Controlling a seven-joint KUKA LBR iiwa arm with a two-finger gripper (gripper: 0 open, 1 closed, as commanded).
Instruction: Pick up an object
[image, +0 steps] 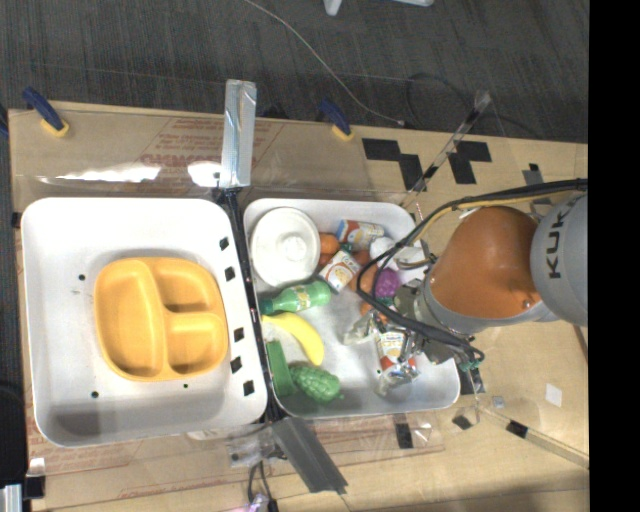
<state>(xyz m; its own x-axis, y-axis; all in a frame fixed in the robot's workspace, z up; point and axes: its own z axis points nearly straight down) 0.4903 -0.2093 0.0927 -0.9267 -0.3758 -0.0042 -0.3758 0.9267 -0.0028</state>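
Low in the right bin (440, 395), near its right wall, the gripper (397, 368) sits down among the clutter. Cables and the wrist body cover most of it, so I cannot tell how it is set, and nothing can be confirmed as held.

Directly under and touching it, by the look of it: a small packet (392, 345) with a red and white label, and something crumpled and shiny beside that. This packet seems the likeliest target. Just left of the gripper lies bare bin floor, then a banana (303, 335), with a green bottle (298, 298) above it and a knobbly green vegetable (315, 383) below. Farther up-left, a white bowl (285, 245); a small jar (343, 270) and a purple item (386, 285) lie between bowl and wrist.

Doing the step well, as I judge it: settle on one item, not two. The packet and the shiny piece lie touching, so a close there may catch both or skid off. Centre over the packet's narrow axis, go down to the floor, close fully, lift straight, and check the item rises before moving away. The near wall leaves little room on that side.

Pose: arm (560, 265) comes in from the right, orange band (485, 265) over the bin's right edge, wrist pitched steeply down and slightly leftward. Black cables loop around the wrist toward the bin's upper part.

Far left of the gripper, the other bin (50, 300) holds a yellow tray (160, 318).
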